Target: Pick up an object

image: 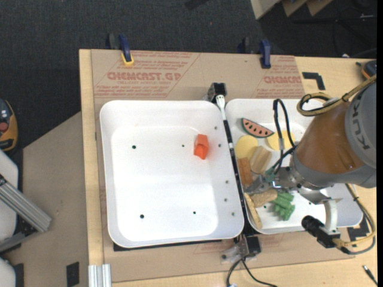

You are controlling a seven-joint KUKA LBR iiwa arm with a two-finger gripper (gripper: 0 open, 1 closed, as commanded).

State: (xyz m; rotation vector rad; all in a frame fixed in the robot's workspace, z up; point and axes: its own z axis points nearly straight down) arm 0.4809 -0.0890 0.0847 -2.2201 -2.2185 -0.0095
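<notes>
- Arm (335,145) reaches in from the right, over the right bin (353,217).
- Claw (266,183) low among the clutter at that bin's left side; cannot tell its state.
- Right bin holds watermelon slice (258,127), yellow piece (246,147), tan piece (260,158), green toy (283,206).
- Orange block (201,146) lies alone in left bin (119,178), upper right part.

block (201,146) in left bin (119,178)

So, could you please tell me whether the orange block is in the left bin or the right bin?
In the left bin: the orange block rests alone on its white floor, near the divider, apart from the arm's side.
</notes>
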